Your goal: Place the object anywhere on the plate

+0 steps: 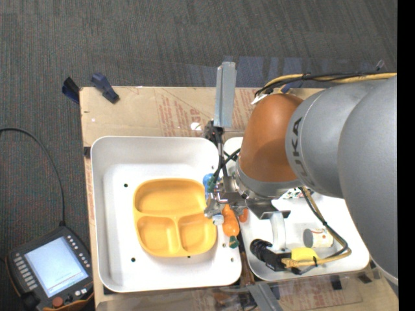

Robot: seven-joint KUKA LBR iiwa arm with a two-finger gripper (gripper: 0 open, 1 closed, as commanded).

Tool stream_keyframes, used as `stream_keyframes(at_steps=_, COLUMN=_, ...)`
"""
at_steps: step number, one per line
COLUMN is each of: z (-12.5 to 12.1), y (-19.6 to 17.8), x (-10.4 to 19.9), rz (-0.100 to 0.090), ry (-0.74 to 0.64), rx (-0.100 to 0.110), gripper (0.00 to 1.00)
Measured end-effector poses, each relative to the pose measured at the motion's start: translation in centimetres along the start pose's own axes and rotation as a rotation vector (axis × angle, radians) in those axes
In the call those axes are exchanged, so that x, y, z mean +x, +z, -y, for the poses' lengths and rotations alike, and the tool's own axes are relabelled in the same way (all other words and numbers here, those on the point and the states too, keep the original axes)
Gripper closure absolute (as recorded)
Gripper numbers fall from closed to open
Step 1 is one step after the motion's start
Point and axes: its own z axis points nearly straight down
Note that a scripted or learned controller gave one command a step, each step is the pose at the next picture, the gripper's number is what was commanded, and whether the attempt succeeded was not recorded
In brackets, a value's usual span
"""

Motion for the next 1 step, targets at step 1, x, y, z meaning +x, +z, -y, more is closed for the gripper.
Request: stream_keyframes(at_steps=1, z=-0.02, y=-0.02, x=-0.04, rz=0.0, ry=0.001, rx=-0.001, gripper=0.0)
